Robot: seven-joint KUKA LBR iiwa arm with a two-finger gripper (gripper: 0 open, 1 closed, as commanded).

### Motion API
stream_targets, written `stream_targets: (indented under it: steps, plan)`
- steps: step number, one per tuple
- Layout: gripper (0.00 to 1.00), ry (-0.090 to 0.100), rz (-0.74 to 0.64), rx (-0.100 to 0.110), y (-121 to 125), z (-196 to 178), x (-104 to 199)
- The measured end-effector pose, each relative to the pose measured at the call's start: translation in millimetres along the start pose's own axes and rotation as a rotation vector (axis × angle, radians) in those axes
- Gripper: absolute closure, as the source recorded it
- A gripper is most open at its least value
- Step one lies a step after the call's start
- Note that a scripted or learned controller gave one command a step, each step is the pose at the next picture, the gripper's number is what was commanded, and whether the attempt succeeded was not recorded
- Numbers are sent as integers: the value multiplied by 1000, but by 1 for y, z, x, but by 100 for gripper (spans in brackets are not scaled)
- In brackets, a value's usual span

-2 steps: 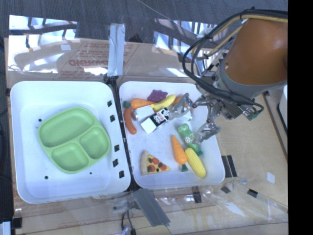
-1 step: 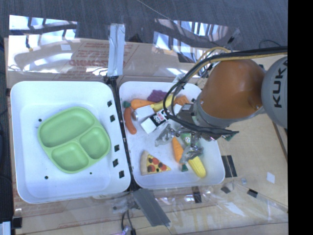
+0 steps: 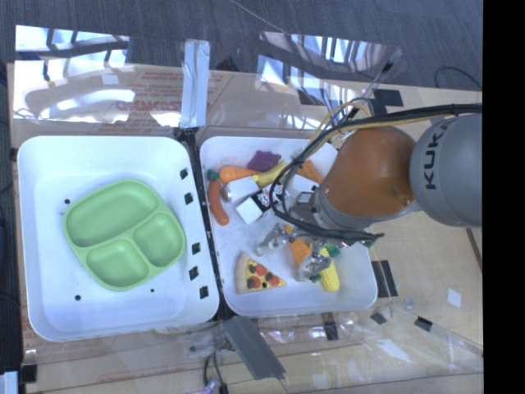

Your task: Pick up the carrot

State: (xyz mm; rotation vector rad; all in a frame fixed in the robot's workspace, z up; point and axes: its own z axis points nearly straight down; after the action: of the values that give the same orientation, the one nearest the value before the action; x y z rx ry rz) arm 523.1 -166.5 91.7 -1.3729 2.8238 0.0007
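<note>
Approach step, by judgement; gripper lowered into right bin, fingers parted astride an orange piece, grip unconfirmed; carrot at 9 o'clock from gripper, along left wall; next: confirm target, close, lift straight

Reaching in from three o'clock, grey arm bent toward nine; orange band above wrist; gripper pointing down toward six o'clock.

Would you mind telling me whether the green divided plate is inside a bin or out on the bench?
Inside: the green divided plate lies flat in the left white bin, its walls surrounding it.
</note>
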Motion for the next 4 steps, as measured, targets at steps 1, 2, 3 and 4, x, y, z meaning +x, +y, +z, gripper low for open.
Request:
stream_targets:
  steps: [1,2,3,4]
  plan:
    - [100,-2,-7,0,1,-10,-3]
    - [100,-1,-60,8,-36,-108,-16]
    - [0,0,-59,1,-34,-105,-15]
    - [0,0,-135,-1,-6,0,-19]
